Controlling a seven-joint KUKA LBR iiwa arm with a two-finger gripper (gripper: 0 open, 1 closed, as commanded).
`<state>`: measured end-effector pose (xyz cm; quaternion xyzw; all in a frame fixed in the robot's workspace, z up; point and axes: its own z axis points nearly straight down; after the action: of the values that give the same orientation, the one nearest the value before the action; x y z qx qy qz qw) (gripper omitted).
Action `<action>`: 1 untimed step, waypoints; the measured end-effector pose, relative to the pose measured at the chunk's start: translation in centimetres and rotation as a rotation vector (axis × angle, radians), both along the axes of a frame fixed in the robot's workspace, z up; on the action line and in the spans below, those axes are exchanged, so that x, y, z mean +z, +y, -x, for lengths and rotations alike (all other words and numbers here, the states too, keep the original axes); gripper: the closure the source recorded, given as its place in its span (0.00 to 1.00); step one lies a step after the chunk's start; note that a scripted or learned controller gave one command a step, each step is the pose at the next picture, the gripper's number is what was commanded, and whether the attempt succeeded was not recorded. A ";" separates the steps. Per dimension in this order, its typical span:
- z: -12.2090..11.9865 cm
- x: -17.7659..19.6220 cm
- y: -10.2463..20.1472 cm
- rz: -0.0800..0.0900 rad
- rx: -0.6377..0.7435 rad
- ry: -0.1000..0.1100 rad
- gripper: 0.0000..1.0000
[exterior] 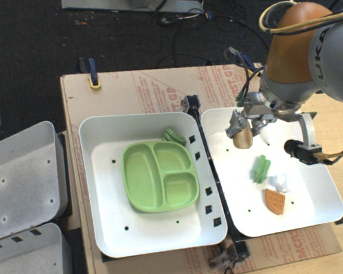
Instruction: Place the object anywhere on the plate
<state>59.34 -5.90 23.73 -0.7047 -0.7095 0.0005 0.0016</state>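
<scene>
Plate (160,176), the pale green one with three compartments, lies flat in the left white bin (108,228), well apart from my jaws (243,134), which hang over the back left part of the right white bin (321,210). A tan, rounded object (241,138) sits right at my jaws, and I cannot tell whether they are clamped on it, apart or together (the wrist housing hides the fingertips from above). What that tan thing is I cannot make out either; its top is covered by my own metalwork.

Outward from there, on the right bin's floor, a green ridged piece (261,169) lies near the middle, a small whitish crumpled scrap (279,183) lies just beside it toward the front, and an orange wedge-shaped piece (275,201) lies in front of that. A black cylinder (301,150) on a bracket juts from my wrist over the right side of this bin.

In the left bin a small green leafy-looking thing (174,135) touches the plate's back rim, partly cut off by it.

Both bins rest on a cardboard sheet (138,94) over the surface, printed with red lettering too faint and upside down to read. A yellow clamp (95,80) grips its back edge. Grey letters on my arm's shell (331,54) are cut off at the frame's edge.
</scene>
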 end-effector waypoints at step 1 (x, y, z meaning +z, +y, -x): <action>0.3 0.0 4.4 0.000 0.001 -0.001 1.00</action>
<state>59.02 -1.48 23.71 -0.7045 -0.7097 0.0002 0.0014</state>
